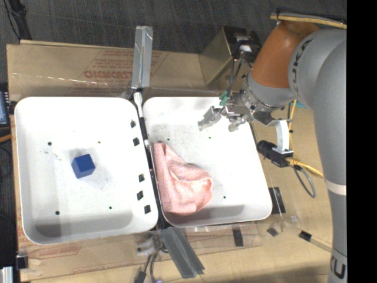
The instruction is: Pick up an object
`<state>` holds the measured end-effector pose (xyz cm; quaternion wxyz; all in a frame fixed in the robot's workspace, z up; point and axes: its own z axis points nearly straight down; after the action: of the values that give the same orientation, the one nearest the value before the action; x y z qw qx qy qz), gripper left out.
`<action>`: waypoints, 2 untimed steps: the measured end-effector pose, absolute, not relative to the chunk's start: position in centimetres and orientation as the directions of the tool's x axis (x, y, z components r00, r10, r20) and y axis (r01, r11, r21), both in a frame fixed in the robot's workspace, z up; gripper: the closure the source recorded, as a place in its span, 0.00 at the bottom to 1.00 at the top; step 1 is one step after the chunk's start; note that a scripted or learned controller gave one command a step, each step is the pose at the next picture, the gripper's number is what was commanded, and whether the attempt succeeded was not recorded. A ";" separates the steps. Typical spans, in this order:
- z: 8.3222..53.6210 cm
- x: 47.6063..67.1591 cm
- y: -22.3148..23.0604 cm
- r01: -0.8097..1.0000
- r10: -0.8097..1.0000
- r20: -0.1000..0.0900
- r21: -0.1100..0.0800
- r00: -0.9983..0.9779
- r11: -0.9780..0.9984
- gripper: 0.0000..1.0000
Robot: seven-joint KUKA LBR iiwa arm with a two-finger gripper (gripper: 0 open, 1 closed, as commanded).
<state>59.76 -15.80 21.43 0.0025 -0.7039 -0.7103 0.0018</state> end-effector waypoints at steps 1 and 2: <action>17.3 53.6 -17.3 0.988 0.988 0.001 -0.004 -0.154 0.154 0.00; 9.5 49.0 -16.6 0.967 0.967 -0.001 0.007 -0.254 0.254 0.00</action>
<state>48.97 -16.59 9.54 -0.0023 -0.6107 -0.7919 -0.0024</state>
